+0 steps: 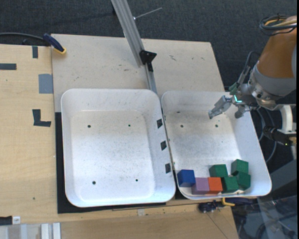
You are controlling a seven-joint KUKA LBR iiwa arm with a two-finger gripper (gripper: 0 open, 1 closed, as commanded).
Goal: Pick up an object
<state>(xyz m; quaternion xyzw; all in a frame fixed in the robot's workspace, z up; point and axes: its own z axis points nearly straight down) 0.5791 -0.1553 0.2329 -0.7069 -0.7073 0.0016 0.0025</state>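
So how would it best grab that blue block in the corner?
Probably from straight above, pinching the blue block across its near and far faces. Its left side sits close to the bin wall and the purple block crowds its right, leaving little finger room there.

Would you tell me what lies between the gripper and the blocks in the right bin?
In the camera view, bare white bin floor separates the gripper from the blocks.

Robotics lab: plywood bench, white bins, aluminium camera mast, loose cables.
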